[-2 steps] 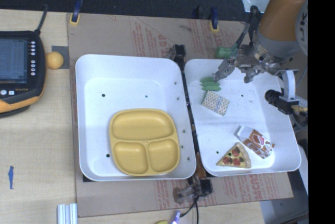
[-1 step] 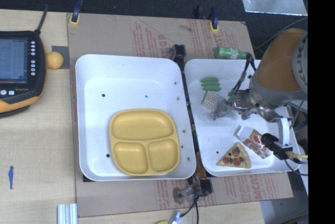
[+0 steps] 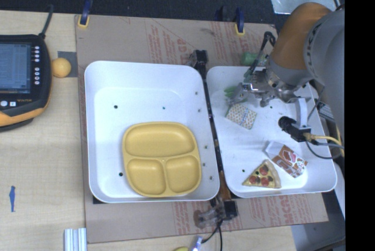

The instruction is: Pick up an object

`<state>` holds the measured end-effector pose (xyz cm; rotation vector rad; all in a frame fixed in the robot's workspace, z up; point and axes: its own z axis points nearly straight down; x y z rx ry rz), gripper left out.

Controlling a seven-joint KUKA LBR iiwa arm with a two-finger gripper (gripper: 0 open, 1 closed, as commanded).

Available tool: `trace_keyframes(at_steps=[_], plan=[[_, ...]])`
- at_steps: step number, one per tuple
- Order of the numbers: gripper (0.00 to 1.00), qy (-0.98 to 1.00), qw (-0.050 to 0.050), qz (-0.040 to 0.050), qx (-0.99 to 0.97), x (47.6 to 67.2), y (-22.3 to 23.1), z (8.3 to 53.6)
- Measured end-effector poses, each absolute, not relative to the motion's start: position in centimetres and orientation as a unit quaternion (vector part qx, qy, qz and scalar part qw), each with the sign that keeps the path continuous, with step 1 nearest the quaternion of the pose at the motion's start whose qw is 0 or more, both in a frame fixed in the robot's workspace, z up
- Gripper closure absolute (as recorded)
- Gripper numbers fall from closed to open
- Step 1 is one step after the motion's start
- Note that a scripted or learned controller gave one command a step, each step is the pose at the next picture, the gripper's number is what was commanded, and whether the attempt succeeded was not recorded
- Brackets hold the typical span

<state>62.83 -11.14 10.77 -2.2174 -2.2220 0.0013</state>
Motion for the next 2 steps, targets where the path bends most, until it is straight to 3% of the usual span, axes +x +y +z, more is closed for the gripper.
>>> trace_keyframes(at_steps=[1, 2], plan=[[0.00, -0.708, 0.001, 0.0001, -0.706, 65.6, -9.3, 9.2], [1.00, -0.709, -0.003, -0.0020, -0.705, 66.0, -9.5, 10.8]])
